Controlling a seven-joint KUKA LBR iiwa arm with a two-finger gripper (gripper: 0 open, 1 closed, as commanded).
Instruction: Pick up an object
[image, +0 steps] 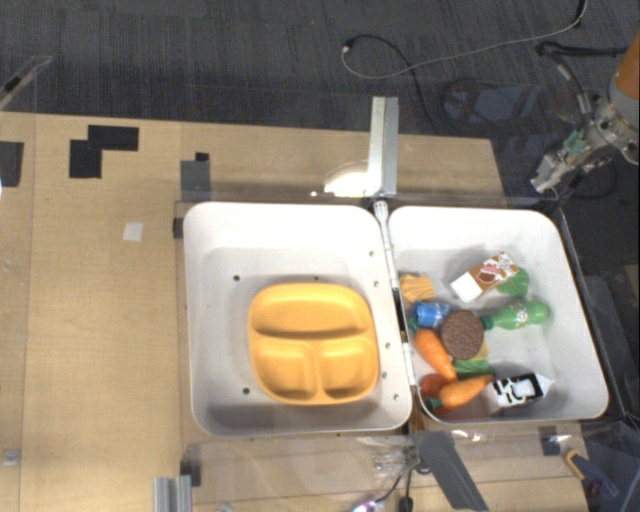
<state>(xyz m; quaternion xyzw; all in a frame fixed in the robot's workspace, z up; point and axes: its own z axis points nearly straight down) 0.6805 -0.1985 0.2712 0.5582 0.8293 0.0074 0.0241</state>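
1. Your end effector (560, 165) hangs at the two o'clock corner of the view, off the table and past the far right corner of the right bin (555, 240). You cannot tell its state from here; it is small and blurred, and nothing is seen in it.
2. So judge the task as not begun: no object lifted, the whole reach, descent and grasp left to do.
3. The things to pick lie in the right bin, crowded toward its seven o'clock side. Nearest your arm is the green bottle (517, 316), lying flat, long axis running roughly three to nine o'clock, slightly tilted.
4. The upper carrot (434, 351) points from eleven to five o'clock; the lower carrot (462, 392) lies about eight to two o'clock, just beside the black-and-white carton (516, 389).
5. In the left bin (215, 300) sits a yellow divided tray (313, 340), flat, well apart from the arm.
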